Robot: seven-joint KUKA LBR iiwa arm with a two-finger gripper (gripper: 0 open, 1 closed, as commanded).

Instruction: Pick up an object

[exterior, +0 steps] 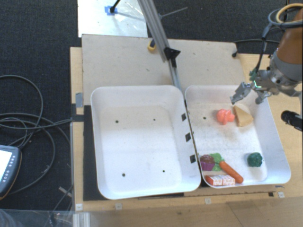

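- Right bin: pink lump, tan wedge, green ball, carrot, purple-green toy, red-white box.
- Carrot's long axis runs diagonally.
- Hand released, grasping nothing, above the wedge.

Black cables left of bench; tablet at left edge

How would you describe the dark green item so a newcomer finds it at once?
Look in the right bin, toward its near right corner. The dark green lump sits alone there, right of the carrot; it is rounder and much darker than the other items.
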